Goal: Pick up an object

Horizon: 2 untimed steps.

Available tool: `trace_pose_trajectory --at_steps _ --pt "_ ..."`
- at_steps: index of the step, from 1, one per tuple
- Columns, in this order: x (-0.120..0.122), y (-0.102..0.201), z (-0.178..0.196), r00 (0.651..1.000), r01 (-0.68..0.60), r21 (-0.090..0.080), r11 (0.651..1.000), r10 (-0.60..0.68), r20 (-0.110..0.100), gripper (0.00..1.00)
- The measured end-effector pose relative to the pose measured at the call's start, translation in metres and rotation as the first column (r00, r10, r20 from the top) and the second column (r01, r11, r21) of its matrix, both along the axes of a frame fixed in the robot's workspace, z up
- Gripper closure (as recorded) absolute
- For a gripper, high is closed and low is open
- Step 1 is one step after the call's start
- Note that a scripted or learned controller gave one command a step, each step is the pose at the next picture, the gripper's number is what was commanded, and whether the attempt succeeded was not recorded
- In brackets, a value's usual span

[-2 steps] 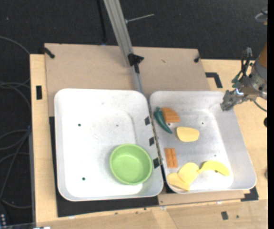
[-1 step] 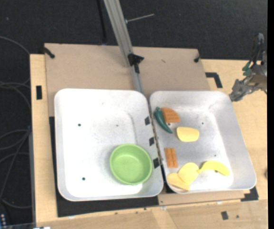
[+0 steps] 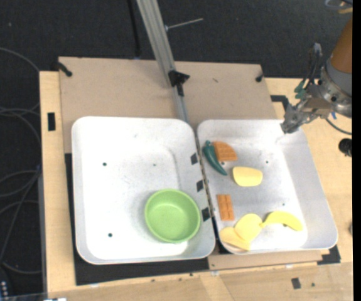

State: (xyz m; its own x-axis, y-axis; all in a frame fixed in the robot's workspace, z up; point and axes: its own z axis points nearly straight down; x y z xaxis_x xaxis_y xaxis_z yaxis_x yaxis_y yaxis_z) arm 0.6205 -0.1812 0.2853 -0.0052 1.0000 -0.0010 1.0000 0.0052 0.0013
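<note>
My gripper (image 3: 290, 125) hangs over the far right corner of the right bin (image 3: 306, 168), with nothing seen between its fingers. In that bin lie a green pepper-like piece (image 3: 215, 158) beside an orange waffle-like block (image 3: 225, 151), a pale yellow lump (image 3: 247, 177), a small orange block (image 3: 225, 206), a yellow banana (image 3: 283, 220) and yellow slices (image 3: 243, 231) at the near edge. A green bowl (image 3: 172, 215) sits in the left bin (image 3: 117, 162), near its front right corner.
A slanted metal pole (image 3: 158, 36) rises from behind the bins to the top of the view. Brown board (image 3: 136, 86) lies behind the bins. Cables trail on the dark floor at left.
</note>
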Motion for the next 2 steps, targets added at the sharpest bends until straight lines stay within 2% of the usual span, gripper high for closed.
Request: trace_pose_trajectory --at_steps 2 --pt "-0.002 0.101 -0.034 1.0 0.0 0.001 1.0 0.0 -0.002 1.0"
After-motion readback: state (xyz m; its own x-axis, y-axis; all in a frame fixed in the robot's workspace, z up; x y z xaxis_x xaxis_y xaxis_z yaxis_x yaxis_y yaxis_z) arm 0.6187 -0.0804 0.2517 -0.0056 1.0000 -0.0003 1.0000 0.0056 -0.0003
